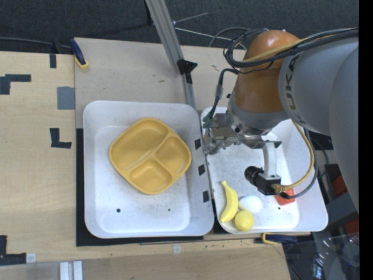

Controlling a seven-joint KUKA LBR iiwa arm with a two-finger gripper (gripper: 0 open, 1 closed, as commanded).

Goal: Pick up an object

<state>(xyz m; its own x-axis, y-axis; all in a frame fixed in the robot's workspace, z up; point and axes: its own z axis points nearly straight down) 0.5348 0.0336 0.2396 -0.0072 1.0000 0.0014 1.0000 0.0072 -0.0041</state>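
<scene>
**Camera view: approach procedure for a first pick in the right bin**

Camera view, layout. Two white bins sit side by side on the table (35, 156). The left bin (99, 214) carries a yellow divided plate (150, 155), lying flat near its centre. The right bin (309, 212) carries the candidate objects, grouped at its near left corner: a banana (229, 201), a white egg-shaped object (252, 203) just beside it, and a small yellow round fruit (244, 220) touching or nearly touching both.

Camera view, arm. The hand (217, 137) sits over the far left part of the right bin, close to the wall shared with the left bin. Whether it is spread or pressed together cannot be told from this angle, since the wrist body covers most of it. Nothing is seen between its tips, so the pick is judged not yet made. A black fitting (260, 179) on a cable hangs below the wrist, over the bin floor.

Recommended execution, as a judgement:
1. Select one object. The banana is the likely best choice, as its long body offers two parallel sides.
2. Travel toward the near corner before descending.
3. Align the closing direction across the banana's width.
4. Keep clear of the bin wall and of the two round neighbours, which may roll when nudged.
5. Lift straight up and confirm the hold.
</scene>
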